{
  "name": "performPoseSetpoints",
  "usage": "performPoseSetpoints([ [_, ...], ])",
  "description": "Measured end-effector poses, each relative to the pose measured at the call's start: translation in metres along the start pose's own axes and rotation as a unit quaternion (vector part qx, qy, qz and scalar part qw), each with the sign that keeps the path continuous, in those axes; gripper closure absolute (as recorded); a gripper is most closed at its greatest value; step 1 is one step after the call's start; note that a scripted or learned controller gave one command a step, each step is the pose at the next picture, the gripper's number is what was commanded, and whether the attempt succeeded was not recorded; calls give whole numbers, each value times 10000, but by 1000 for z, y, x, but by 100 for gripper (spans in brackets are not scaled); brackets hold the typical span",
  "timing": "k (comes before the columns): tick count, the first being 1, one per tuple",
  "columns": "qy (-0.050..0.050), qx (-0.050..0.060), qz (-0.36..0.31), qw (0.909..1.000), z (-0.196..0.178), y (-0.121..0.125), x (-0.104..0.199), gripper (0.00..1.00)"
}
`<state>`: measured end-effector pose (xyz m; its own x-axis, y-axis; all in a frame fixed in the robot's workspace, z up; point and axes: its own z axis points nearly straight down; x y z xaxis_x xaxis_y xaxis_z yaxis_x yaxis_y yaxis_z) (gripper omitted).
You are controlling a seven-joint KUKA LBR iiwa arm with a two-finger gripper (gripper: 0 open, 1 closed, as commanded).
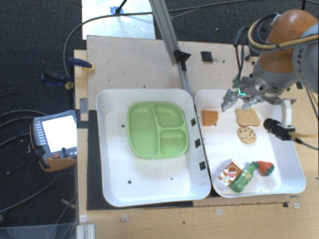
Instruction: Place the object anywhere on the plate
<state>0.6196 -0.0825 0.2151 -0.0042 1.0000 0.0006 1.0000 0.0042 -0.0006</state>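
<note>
Hovering spread and empty, the tool [237,102] hangs between orange cracker [210,117] and toast [247,117].

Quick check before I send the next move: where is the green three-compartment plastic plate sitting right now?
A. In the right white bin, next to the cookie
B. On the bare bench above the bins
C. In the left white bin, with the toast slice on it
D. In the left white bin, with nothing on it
D: the green three-compartment plastic plate lies in the left white bin, its compartments bare, while the toast slice lies in the right white bin.
</note>
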Motion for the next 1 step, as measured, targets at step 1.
performPoseSetpoints([
  [1,-1,-12,-1,10000,-1,1,0,0],
])
